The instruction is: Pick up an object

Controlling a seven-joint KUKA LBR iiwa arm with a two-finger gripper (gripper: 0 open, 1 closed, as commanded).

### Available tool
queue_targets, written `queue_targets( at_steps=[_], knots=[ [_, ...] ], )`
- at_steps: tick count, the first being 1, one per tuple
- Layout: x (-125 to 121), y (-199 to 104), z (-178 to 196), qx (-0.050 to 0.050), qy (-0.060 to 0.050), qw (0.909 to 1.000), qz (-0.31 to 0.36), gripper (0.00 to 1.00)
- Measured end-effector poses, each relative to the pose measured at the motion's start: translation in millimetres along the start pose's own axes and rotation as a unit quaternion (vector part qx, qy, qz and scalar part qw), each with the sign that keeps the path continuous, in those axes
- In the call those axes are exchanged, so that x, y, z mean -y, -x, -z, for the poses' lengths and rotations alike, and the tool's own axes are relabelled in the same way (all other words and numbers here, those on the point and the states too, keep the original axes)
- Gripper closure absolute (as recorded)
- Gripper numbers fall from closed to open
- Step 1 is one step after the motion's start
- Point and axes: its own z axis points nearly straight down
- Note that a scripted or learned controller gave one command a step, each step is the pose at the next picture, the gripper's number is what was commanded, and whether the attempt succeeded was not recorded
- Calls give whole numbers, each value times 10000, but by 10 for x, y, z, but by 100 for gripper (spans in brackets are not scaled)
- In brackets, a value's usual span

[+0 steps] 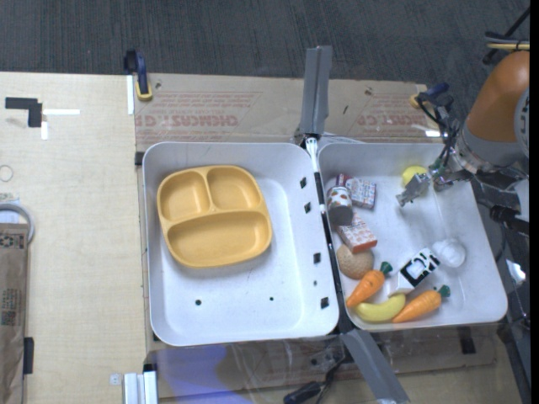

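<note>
The right bin holds several small items. A yellow lemon-like ball lies near its back wall. My gripper hangs just in front of that ball, low over the bin floor, reaching in from the right. Nothing is visibly held in it. Along the bin's left side sit a small can, a red-and-white box and a second box. Toward the front lie a brown round piece, two carrots, a banana, a black-and-white block and a pale clear lump.
The left bin carries a yellow divided plate in its back half. A grey divider post rises between the bins at the back. The arm's orange band stands over the right bin's far right corner.
</note>
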Motion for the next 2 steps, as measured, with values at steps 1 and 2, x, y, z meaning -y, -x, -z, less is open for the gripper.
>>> queue_targets(
  at_steps=[1, 2],
  knots=[
    [-9, 3, 92, 9, 7, 10000, 6, 100],
    [-251, -508, 1291, 8, -1, 9991, -431, 100]
  ],
)
